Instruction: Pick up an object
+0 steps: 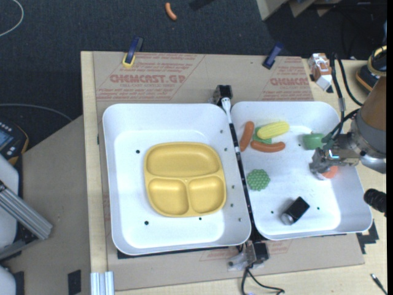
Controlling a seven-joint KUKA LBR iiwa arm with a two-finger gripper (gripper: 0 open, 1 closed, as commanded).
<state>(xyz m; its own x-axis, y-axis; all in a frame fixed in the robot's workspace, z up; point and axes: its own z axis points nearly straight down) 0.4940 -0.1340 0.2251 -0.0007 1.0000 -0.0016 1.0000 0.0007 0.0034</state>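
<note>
Gripper (pixel 325 163) low over small orange-red object (pixel 331 172) in right bin (pixel 344 217), grip state unclear.

yellow divided tray (pixel 184 178) in left bin (pixel 116 165); two clamps (pixel 131 52) top edge, stray orange bit (pixel 171 10) on floor

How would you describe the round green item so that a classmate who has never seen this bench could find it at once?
Start at the right-hand bin of the two white ones. Look along its left side, close to the divider between the bins, below the sausages and corn cob. The round green item lies flat there, alone; it is bumpy and darker than the smooth green block near the gripper.
</note>
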